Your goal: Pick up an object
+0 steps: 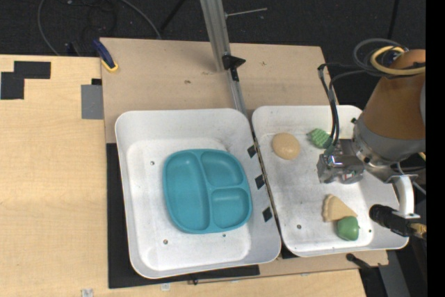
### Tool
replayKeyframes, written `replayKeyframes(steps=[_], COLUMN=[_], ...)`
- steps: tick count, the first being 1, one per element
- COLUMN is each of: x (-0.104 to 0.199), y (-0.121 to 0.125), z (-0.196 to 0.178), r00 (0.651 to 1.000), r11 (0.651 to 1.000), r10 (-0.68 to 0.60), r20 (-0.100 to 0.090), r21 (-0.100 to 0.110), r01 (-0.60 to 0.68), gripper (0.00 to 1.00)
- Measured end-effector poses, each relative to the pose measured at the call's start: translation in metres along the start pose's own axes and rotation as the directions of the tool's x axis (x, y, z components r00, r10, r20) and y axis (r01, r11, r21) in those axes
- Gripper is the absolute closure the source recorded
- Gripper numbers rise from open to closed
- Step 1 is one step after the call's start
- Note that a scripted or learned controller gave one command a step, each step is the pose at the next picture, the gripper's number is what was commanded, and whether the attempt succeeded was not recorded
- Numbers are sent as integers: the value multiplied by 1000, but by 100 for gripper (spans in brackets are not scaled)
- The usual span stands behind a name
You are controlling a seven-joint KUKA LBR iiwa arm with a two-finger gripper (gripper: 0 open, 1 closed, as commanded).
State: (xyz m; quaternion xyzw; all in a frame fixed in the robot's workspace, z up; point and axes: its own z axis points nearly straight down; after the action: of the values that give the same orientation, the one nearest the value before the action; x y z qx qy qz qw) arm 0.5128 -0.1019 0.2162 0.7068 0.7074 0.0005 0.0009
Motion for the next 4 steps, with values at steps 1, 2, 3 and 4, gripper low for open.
replayKeyframes(steps=[1, 2, 3, 4], x=[-1, 50, 94, 154], y=[1, 25, 34, 49], z=[-52, -41, -27, -27], r00=[1000, 1000, 1000, 1000], r11=[1000, 1000, 1000, 1000], r10=[0, -4, -2, -4], r20=[0, -2, -1, -1], r21=[0, 4, 7, 4], r01=[0, 4, 2, 4], gripper=[100, 100, 100, 100])
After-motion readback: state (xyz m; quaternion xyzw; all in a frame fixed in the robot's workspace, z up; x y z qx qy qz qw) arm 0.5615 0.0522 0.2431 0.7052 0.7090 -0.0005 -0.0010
